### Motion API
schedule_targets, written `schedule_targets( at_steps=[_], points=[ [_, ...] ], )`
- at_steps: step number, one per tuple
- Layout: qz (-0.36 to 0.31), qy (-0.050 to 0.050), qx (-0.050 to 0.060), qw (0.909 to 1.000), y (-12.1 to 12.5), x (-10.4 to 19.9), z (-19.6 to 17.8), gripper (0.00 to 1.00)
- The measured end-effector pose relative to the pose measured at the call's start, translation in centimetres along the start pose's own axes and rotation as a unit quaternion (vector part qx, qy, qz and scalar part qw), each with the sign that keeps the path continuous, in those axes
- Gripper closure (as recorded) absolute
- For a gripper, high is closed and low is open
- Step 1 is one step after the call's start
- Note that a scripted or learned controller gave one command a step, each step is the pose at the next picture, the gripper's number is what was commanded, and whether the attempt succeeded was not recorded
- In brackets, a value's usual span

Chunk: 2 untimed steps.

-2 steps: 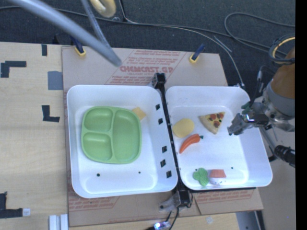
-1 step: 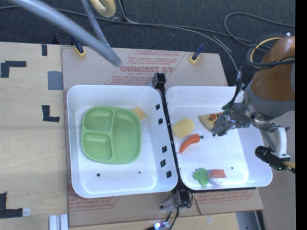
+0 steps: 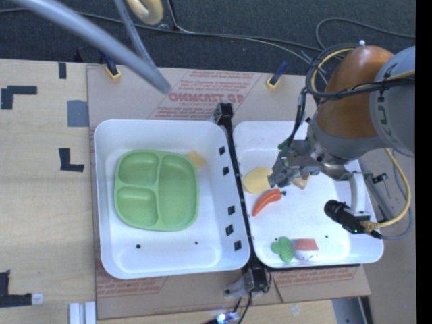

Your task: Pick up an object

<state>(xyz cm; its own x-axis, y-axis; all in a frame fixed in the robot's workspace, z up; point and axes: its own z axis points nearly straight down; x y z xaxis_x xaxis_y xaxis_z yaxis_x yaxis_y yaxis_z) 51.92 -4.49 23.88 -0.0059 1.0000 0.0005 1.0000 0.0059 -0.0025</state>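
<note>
- Camera view, far left: the wooden counter (image 3: 40, 201) bears two white bins side by side.
- Left bin (image 3: 108, 235): a green tray (image 3: 156, 190) with compartments, a small yellow piece (image 3: 196, 158) touching its upper right corner.
- Right bin (image 3: 337, 248): a yellow object (image 3: 257, 179) and an orange carrot (image 3: 266, 201) just beside it near the divider; a green item (image 3: 283, 249) and a red-and-white block (image 3: 306, 246) by the front wall.
- Gripper (image 3: 289, 175) hangs just right of the yellow object; whether it is released or clenched I cannot tell.
</note>
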Motion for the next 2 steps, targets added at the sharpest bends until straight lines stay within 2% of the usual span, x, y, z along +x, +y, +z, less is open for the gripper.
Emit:
schedule_targets(
  at_steps=[1,2],
  points=[
    [0.000,0.000,0.000,1.0000,1.1,5.1,1.4,1.00],
    [-0.001,0.000,-0.001,1.0000,2.5,10.6,0.5,1.00]
  ],
)
